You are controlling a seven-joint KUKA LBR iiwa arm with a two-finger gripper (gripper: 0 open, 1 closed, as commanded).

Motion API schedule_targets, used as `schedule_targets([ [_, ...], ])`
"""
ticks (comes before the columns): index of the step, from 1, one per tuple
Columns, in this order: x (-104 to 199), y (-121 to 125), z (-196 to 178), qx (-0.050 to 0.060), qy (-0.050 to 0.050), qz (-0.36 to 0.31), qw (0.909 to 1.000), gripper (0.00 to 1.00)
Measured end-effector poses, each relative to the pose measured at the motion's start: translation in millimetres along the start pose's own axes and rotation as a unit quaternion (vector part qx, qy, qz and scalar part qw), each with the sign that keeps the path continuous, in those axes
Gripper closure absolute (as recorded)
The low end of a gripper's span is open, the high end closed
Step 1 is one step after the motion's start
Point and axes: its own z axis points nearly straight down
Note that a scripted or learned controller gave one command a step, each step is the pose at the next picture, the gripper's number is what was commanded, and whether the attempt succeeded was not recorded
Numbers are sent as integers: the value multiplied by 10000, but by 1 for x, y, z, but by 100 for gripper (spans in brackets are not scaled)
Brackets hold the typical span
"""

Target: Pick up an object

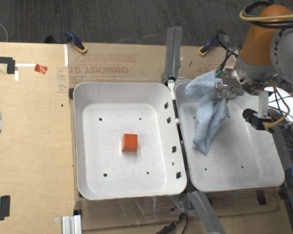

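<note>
cloth lifted over the right bin

from my feed i see the gripper [223, 87] pinched shut on a light blue cloth [207, 112], which hangs draped from its fingers with its lower end touching the right bin [244, 174]. an orange cube [130, 143] sits near the middle of the left bin [88, 145].

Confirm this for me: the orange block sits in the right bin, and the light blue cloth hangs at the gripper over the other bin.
One detail is wrong. The camera view shows the orange block in the left bin, not the right one. The rest stands: the light blue cloth hangs at the gripper over the other bin, the right bin.
</note>
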Motion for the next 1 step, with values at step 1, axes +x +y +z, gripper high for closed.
schedule_targets([
  [1, 3, 4, -14, 2, -5, -249, 9997, 100],
])
